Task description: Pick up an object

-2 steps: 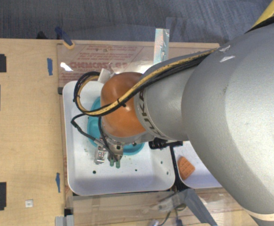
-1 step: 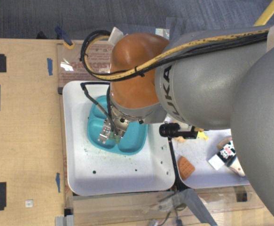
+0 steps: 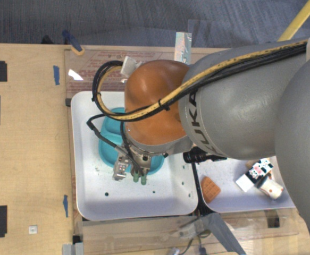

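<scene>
Left bin (image 3: 91, 195): white, shallow, mostly bare floor on its near side. A teal bowl (image 3: 108, 142) sits toward its middle, largely hidden under the arm's orange band (image 3: 152, 102) and wrist.

Claw (image 3: 140, 178) hangs over the near-right rim of the bowl, tips pointing at the bin floor just near of it. Two dark green fingertips (image 3: 136, 178) show close side by side, a slim gap at most between them, nothing pinched there. I read them as pressed together, or nearly so. A small metal bracket (image 3: 120, 169) juts from the wrist just left of the tips.

Key relation: the bowl lies left and slightly far of the claw, its rim touching or just beside the fingers; cannot tell which. The bowl is round, so it has no long axis to line up with. Judgement: the nearest grab is that rim, which would call for spread fingers straddling the wall.

Right bin (image 3: 234, 201): an orange waffled piece (image 3: 211, 188) near the divider, then a white-and-black block (image 3: 254, 175) and a cream cylinder (image 3: 273, 189) further right, well apart from the claw.
</scene>
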{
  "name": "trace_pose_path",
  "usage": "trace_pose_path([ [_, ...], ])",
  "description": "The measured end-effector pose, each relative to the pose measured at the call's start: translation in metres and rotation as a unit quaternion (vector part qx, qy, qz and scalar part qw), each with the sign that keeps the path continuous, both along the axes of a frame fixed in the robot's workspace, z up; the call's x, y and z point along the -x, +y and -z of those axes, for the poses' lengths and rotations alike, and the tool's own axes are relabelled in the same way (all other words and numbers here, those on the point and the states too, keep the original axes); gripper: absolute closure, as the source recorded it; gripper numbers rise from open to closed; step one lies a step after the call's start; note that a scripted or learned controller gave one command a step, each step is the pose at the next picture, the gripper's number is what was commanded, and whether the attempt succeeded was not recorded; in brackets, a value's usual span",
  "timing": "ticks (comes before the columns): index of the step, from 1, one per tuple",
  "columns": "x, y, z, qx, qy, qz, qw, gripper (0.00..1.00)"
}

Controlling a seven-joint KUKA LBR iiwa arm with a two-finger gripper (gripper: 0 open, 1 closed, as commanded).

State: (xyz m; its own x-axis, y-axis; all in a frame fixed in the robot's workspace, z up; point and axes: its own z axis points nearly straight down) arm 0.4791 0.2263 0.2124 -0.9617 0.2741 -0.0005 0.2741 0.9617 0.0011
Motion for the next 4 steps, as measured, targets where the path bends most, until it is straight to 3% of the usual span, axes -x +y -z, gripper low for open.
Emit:
trace_pose_path([
  [3, -0.004, 0.004, -0.033, -0.0035, -0.009, -0.003, 1.0000, 1.00],
  [4, -0.001, -0.001, 0.000, -0.0001, 0.000, -0.234, 0.9723, 1.00],
])
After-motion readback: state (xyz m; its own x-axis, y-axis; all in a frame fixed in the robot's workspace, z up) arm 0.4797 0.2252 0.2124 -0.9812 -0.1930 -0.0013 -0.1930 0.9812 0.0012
